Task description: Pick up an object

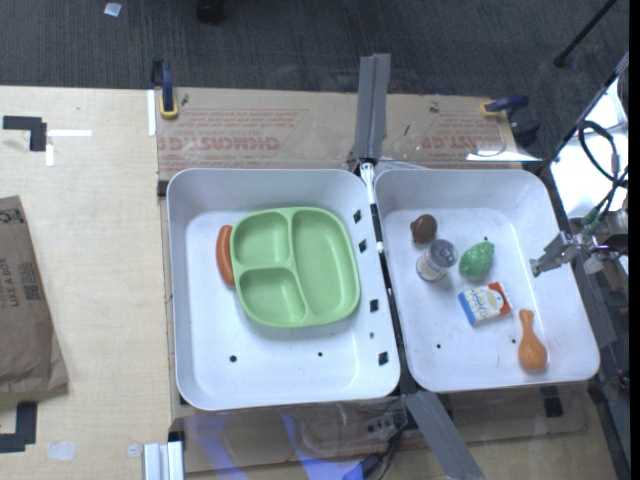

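**Sam:** Where was the end effector point(548, 261) when you looked?

**Me:** It hung over the right wall of the right bin point(452, 360), just past the rim. It was a small grey shape at the edge of my view, so I could not tell if it was wide or narrow. I saw nothing held in it.

**Sam:** And the things to pick?

**Me:** Five lay in that bin. A brown lump point(424, 228) sat near the top, with a little can point(437, 261) just below it. A green toy point(477, 258) was beside the can. A small box point(485, 303) lay lower down, and an orange pear shape point(531, 346) was near the bottom right. The green toy and the box were the ones nearest the end effector.

**Sam:** What worried you?

**Me:** Three things. First, the wall. I thought that if the end effector went straight down from there, it could bump the rim and not reach the floor of the bin.

**Sam:** And second?

**Me:** The can, the brown lump and the green toy were close together. I thought a reach for one could knock the next one, and the can looked like it could roll away.

**Sam:** Third?

**Me:** The pear shape was round and smooth. I guessed it could slip out of a squeeze.

**Sam:** What about the left bin point(290, 368)?

**Me:** It held a green plate point(297, 265) and an orange sausage shape point(225, 255) beside it. Both were well apart from the end effector.
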### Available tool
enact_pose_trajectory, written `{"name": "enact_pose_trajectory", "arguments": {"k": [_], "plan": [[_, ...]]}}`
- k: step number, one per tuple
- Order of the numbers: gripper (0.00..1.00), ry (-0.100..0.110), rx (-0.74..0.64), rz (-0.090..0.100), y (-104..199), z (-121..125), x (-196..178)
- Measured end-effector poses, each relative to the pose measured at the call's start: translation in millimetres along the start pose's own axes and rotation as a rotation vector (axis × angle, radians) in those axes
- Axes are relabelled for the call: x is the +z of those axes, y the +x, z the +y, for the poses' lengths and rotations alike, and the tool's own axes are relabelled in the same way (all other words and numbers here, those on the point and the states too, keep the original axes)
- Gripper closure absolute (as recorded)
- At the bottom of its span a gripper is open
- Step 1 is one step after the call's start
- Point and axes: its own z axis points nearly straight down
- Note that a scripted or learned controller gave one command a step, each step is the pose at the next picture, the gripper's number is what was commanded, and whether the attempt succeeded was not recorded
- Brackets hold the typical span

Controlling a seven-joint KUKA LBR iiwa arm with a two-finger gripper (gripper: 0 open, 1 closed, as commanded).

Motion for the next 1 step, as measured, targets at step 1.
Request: {"name": "enact_pose_trajectory", "arguments": {"k": [1], "plan": [[0.00, -0.010, 0.079, -0.003, 7.1, 76.0, 109.9]]}}
